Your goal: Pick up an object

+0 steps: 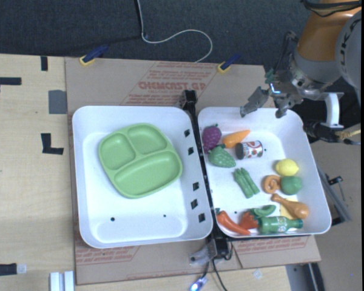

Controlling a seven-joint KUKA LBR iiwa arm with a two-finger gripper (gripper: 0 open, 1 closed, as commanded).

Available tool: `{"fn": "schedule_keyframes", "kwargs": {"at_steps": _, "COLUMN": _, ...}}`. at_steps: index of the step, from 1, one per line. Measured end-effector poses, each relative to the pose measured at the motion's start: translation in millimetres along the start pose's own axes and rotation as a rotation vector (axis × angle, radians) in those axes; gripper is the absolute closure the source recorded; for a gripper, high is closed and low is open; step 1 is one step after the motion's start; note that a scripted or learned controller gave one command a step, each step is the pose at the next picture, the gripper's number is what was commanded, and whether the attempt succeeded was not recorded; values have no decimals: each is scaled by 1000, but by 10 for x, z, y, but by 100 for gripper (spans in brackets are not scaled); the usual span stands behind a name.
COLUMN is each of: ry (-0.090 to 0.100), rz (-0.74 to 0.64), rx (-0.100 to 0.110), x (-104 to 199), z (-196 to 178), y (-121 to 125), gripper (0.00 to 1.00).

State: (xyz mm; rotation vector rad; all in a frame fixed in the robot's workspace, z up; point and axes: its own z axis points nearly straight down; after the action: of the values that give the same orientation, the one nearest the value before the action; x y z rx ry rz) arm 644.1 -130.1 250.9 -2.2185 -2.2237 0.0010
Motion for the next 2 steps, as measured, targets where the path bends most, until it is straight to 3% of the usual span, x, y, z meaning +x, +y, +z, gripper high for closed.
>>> {"fn": "schedule_keyframes", "kwargs": {"at_steps": 1, "ry": 3, "rz": -3, "rx": -1, "x": 526, "z": -891, "y": -887, "gripper": 0}}
{"fn": "schedule_keyframes", "kwargs": {"at_steps": 2, "ry": 3, "rz": -5, "rx": 4, "x": 1075, "z": -888, "y": -1583, "gripper": 0}}
